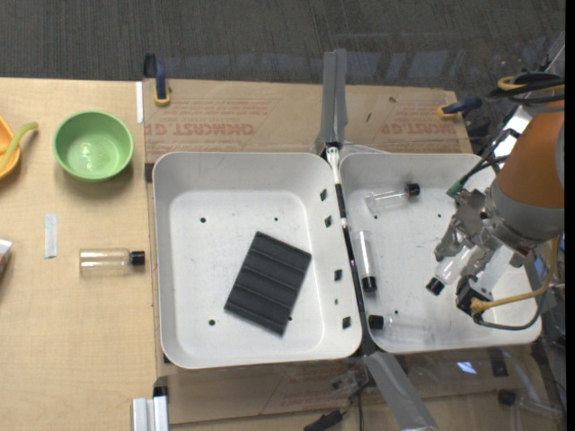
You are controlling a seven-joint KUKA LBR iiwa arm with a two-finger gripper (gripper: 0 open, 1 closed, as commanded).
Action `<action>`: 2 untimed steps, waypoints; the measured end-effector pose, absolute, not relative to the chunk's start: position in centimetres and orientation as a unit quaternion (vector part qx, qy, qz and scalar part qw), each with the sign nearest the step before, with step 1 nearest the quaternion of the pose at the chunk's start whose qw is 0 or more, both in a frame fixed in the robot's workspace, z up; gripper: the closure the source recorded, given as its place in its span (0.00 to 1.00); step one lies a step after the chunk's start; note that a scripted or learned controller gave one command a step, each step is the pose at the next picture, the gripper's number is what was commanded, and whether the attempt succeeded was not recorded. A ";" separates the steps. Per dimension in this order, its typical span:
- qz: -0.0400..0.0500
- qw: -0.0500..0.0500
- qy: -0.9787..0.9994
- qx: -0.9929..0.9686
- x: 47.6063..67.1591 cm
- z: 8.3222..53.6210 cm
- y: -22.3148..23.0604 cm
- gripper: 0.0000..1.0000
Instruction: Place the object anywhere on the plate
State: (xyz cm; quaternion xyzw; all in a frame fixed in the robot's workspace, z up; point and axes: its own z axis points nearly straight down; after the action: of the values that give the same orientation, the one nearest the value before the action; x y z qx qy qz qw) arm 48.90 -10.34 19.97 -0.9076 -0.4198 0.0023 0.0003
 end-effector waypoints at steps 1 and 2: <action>0.003 0.000 -0.463 -0.887 52.7 19.0 2.4 1.00; 0.003 0.000 -0.435 -0.900 47.7 17.4 15.7 1.00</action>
State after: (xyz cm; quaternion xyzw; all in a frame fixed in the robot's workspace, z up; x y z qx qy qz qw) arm 47.67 15.67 17.38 -0.9003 -0.4352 0.0034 0.0002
